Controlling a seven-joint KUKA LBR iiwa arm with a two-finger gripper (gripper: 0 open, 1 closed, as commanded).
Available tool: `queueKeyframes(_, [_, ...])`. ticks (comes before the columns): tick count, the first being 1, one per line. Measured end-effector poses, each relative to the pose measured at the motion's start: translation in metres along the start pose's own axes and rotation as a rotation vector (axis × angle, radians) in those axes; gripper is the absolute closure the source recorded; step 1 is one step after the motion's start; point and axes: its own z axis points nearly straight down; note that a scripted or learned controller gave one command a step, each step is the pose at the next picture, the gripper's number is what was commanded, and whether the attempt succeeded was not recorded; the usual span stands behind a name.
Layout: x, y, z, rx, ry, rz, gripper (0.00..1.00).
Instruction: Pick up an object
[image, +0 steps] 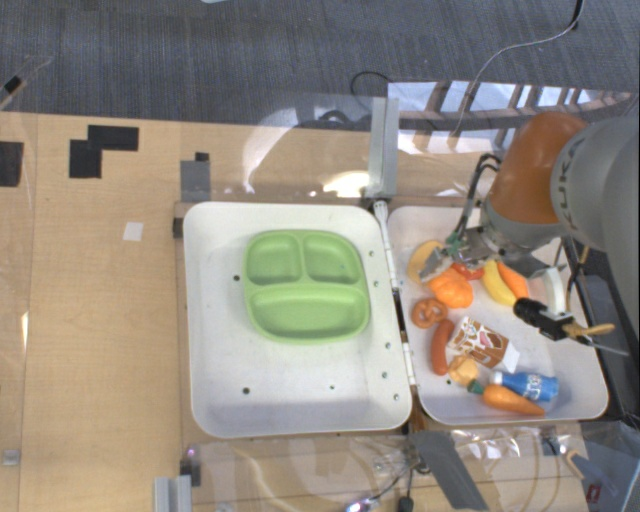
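My gripper (447, 256) is down in the right bin (597, 400), near its back left part. It hangs just above a red toy piece (468, 270) and an orange pepper (452, 290), with a yellow piece (420, 256) right beside it on the left. A yellow banana (496, 285) and an orange carrot (513, 279) lie just to its right. The view does not show any item being lifted.
Further forward in the right bin lie a brown pretzel (428, 313), a red sausage (441, 348), a snack packet (479, 343), a blue bottle (527, 385) and another carrot (510, 400). The left bin (215, 400) holds a green divided plate (305, 284).
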Motion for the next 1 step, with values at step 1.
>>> queueKeyframes(1, [0.0007,0.0373,-0.0483,0.019,0.014,-0.133,0.0])
